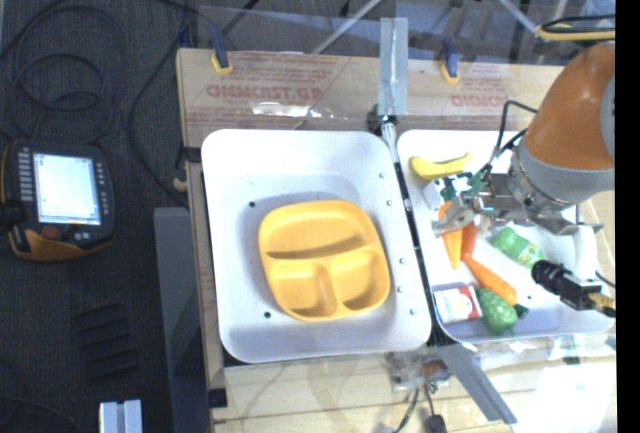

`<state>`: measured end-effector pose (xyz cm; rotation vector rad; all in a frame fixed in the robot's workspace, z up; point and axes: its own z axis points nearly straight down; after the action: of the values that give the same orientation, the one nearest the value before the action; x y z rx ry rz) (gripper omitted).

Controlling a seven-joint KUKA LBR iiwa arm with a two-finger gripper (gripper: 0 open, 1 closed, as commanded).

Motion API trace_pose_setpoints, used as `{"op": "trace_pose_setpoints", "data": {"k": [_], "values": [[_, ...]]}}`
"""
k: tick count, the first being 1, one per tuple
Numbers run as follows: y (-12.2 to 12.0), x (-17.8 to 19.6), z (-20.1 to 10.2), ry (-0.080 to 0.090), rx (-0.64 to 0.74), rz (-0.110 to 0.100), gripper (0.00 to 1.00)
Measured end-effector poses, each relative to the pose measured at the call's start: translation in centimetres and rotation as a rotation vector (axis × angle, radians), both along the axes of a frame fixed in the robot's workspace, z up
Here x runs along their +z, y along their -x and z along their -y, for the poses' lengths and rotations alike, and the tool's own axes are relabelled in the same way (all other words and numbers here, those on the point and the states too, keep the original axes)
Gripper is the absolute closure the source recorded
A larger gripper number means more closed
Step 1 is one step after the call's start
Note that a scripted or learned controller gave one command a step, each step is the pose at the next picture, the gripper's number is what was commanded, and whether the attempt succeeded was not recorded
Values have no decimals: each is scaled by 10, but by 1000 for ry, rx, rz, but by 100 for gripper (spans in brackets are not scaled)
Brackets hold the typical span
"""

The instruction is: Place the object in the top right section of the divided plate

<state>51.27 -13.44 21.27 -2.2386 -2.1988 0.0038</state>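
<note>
The table carries 2 shallow white bins side by side. The left bin holds a yellow divided plate with 3 sections: 1 long section at the far side and 2 smaller ones at the near side.

The right bin holds toy food: a banana near the far edge, a carrot in the middle, a second carrot beside it, a light green piece, a dark green vegetable and a small red and white packet near the front.

The arm reaches in over the right bin. Its pincer hangs just above the first carrot, low among the food. I cannot tell whether the pincer is released or clenched.
</note>
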Motion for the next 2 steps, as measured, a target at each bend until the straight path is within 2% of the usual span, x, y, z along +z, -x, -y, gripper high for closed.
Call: {"op": "trace_pose_setpoints", "data": {"k": [1,2], "values": [[-8,-32,-81,2,-152,-4,100],[27,-31,-147,3,-73,-4,100]]}}
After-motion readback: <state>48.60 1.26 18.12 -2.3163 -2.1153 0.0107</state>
